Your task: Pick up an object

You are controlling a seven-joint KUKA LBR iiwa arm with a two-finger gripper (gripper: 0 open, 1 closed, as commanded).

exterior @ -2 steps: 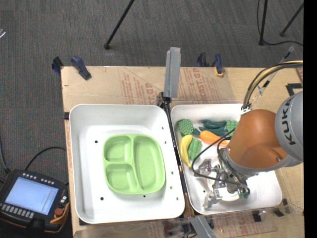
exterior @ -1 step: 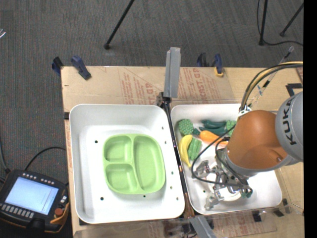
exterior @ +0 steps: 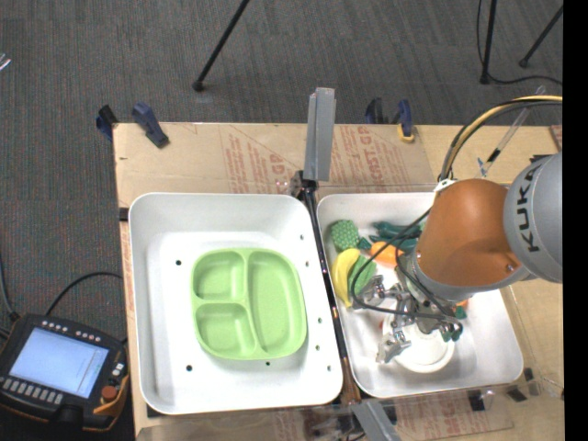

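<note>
The right bin (exterior: 487,361) holds several small objects. A green bumpy ball (exterior: 344,234) lies at its back left, with a yellow banana-shaped piece (exterior: 346,274) just in front of it. An orange piece (exterior: 382,252) and a dark green item (exterior: 395,231) lie beside them, partly under the arm. A white round dish (exterior: 424,355) sits near the front. My gripper (exterior: 386,320) hangs low over the bin's middle, between the banana piece and the white dish. It is open, and nothing shows between its fingers. The orange wrist band hides the things beneath it.
The left bin (exterior: 156,246) carries a light green divided tray (exterior: 248,303). A grey post (exterior: 320,141) stands at the back where the two bins meet. Clamps grip the bench's far edge. A teach pendant (exterior: 60,367) lies on the floor at the lower left.
</note>
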